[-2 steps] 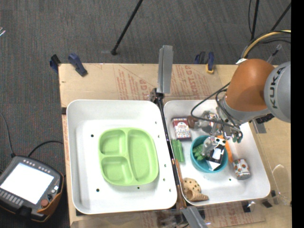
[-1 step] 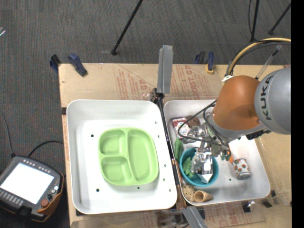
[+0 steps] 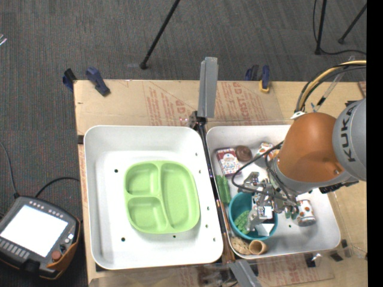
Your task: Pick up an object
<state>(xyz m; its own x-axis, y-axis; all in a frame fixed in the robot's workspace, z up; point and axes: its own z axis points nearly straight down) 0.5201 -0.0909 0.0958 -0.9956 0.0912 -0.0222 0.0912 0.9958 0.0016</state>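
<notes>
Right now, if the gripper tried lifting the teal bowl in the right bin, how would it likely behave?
The teal bowl looks rigid and probably light. Its round rim may slip or tip if pinched on one side, and green contents could spill.

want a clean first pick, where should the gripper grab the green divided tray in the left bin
Take the green divided tray by its raised outer rim, probably the right edge nearest the arm, coming straight down with one finger inside and one outside. It lies flat and alone in the left bin, too wide to span, so the thin rim is the only pinchable part.
</notes>
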